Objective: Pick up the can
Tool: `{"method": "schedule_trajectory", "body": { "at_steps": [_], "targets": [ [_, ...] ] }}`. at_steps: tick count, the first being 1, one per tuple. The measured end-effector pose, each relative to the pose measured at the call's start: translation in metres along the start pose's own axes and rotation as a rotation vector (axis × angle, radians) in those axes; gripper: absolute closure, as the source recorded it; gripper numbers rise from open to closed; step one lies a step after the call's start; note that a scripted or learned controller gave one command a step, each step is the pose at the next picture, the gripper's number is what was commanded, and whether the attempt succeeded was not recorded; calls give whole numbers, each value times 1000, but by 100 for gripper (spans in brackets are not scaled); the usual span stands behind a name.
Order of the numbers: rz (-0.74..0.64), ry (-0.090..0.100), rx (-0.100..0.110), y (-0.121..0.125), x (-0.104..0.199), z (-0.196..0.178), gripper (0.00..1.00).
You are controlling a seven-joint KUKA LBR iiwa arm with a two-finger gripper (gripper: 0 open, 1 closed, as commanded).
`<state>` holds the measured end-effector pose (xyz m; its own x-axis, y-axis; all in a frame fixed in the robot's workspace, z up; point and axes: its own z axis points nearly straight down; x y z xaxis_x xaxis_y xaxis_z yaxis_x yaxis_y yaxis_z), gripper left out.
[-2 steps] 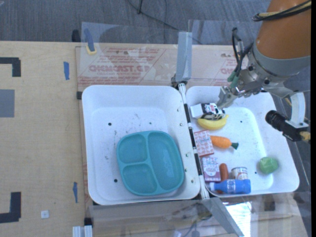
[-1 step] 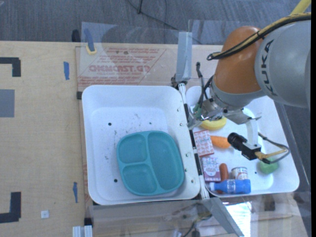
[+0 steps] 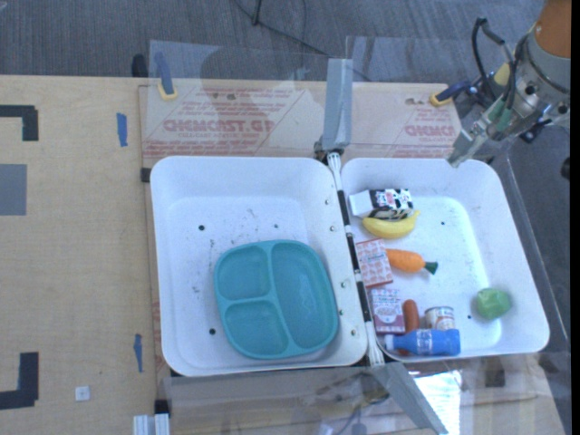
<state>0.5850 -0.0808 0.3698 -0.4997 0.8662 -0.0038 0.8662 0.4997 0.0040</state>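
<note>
Bins: two white bins were set side by side on the bench; left bin [image 3: 181, 198], right bin [image 3: 471, 188].
Tray: a teal divided tray [image 3: 274, 297] was laid flat in the left bin, nothing on it.
Arm: arm [image 3: 548, 34] was seen at the upper right, wrist angled down-left, well above and outside the right bin's far corner.
Gripper: gripper [image 3: 467, 148] was poised over that bin's top rim; fingers too blurred, open/shut can't be told; nothing seen held.
Clutter: items were bunched along the right bin's left wall, prob. dumped loosely — banana [image 3: 390, 226], carrot [image 3: 405, 261], blue bottle [image 3: 426, 342], green ball [image 3: 492, 303] apart at right.
Can: can [image 3: 439, 318] was seen near the front wall, touching the bottle, well apart from the gripper.
</note>
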Motion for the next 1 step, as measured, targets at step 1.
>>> {"method": "schedule_trajectory", "body": {
  "at_steps": [1],
  "targets": [
    [-251,3,1,-28,48,168,100]
  ]
}}
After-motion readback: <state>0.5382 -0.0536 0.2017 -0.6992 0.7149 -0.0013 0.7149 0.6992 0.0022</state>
